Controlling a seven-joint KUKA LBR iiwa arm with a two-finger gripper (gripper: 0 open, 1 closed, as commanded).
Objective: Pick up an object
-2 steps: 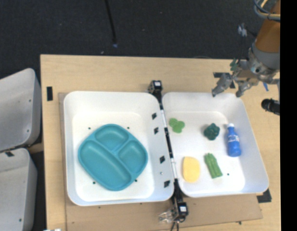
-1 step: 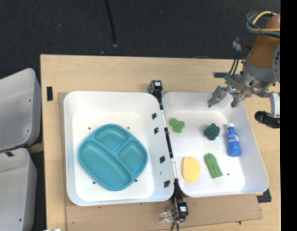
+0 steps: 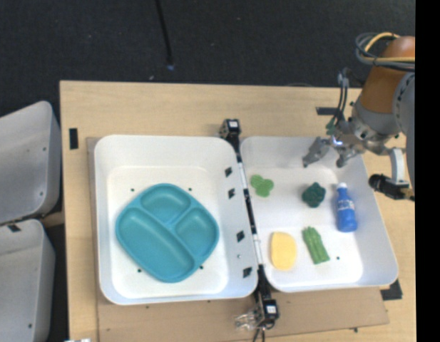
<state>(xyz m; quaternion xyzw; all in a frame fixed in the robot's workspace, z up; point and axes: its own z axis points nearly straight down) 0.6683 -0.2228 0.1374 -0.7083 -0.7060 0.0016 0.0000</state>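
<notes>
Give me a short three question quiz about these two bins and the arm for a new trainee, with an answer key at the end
1. True or false: the teal divided plate lies in the left bin, and the small objects lie in the right bin.
2. Multiple choice: which object lies nearest the blue bottle? A. the yellow block B. the dark green toy C. the light green flower-shaped piece
3. Fill in: the gripper hangs over the far part of the ____ bin.

Key: 1. True. 2. B. 3. Right. It holds nothing, and the green ridged piece lies beside the yellow block.
</notes>
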